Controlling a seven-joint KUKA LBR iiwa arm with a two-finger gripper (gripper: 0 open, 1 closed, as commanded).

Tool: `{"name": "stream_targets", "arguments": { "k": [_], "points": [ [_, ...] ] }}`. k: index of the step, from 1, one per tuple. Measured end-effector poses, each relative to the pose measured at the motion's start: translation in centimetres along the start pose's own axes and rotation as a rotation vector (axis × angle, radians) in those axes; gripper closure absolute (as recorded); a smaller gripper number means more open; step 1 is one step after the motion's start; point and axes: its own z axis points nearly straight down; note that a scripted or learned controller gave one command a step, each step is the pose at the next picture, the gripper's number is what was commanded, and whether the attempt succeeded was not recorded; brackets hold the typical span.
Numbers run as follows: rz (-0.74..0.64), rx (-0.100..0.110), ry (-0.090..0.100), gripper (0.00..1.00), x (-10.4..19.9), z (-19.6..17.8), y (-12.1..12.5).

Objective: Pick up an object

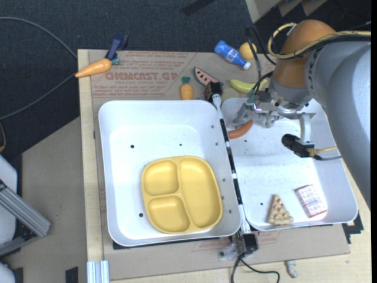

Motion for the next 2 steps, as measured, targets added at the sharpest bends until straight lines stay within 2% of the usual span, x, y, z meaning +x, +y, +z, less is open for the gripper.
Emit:
{"name": "stream_targets", "arguments": {
  "k": [1, 2],
  "points": [
    [-0.001, -0.002, -0.001, 1.0, 0.0, -1.1, 0.1],
    [0.0, 0.002, 0.001, 1.0, 3.9, -10.1, -6.3]
  ]
}}
